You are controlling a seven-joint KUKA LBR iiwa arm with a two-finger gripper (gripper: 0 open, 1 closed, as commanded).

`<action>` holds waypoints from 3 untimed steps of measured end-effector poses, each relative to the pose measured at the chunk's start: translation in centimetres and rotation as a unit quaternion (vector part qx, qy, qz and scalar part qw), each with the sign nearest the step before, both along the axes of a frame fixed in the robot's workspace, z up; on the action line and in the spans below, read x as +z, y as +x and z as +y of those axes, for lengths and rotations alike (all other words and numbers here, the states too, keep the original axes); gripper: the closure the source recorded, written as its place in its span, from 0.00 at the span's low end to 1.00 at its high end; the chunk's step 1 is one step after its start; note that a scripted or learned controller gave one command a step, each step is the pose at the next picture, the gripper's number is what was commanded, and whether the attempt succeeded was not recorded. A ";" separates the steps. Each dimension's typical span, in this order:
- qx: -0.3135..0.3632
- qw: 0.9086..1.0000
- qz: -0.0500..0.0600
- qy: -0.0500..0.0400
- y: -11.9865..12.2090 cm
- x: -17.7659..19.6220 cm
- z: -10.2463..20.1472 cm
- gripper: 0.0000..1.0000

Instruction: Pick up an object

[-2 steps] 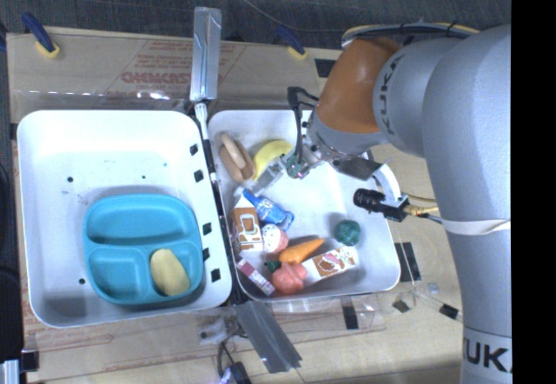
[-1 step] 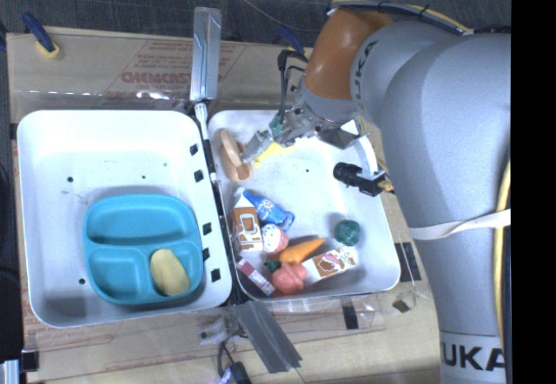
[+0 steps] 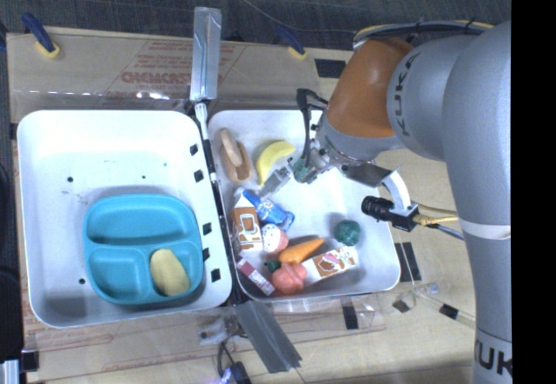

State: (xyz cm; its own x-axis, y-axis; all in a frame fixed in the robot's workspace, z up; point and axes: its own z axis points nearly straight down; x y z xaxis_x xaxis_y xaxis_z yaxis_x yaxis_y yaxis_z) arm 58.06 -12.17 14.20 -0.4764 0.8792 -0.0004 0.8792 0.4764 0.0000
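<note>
Yellow curved plastic banana (image 3: pixel 276 153) in the right white bin (image 3: pixel 382 280), lying just beside and left of the two-finger gripper (image 3: pixel 280 179), finger spread impossible to tell, nothing seen between them, blue packet (image 3: pixel 268 208) just below.

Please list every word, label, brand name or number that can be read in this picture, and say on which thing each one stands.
"KU": grey letters on the arm, once by the orange band and once at the lower right; each is cut off.
Red print on the cardboard sheet behind the bins: blurred, not readable.
Labels on the small carton, the brown packet and the blue wrapper: too small to read.
</note>
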 end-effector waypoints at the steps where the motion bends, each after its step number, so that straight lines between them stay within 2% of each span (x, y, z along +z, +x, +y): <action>1: -0.084 0.996 0.002 0.000 7.1 -5.2 -2.9 0.00; 2: -0.081 0.997 0.002 0.000 7.2 -3.9 -2.7 1.00; 3: -0.059 0.998 -0.006 0.002 8.0 5.7 7.0 1.00</action>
